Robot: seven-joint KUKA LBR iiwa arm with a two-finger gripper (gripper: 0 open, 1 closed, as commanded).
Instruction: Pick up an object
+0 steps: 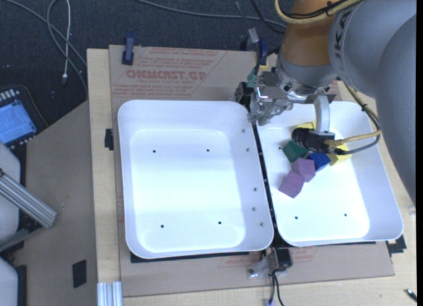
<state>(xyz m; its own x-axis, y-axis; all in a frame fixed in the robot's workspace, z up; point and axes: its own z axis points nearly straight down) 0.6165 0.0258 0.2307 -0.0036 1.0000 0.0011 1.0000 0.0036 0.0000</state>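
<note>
Camera view: looks down at a slant on two white bins set side by side.
Arm (317, 30): grey with an orange band, reaching in from the right over the far part of the right bin (330, 215).
Gripper (266, 108): hangs over the far left corner of the right bin, just beside the seam between the bins; from this angle it is not clear whether it is parted or closed.
Objects to pick: a small cluster of blocks lying in the far middle of the right bin, near the gripper but apart from it.
Green block (291, 152): at the cluster's left.
Upper purple block (305, 167): just beside the green one.
Lower purple block (291, 184): touching the upper purple block, on the camera's side.
Blue block (321, 161): against the upper purple block's right.
Left bin (185, 189): its long side meets the right bin.
Cardboard sheet (165, 73): under both bins, with red print along its far edge.
</note>
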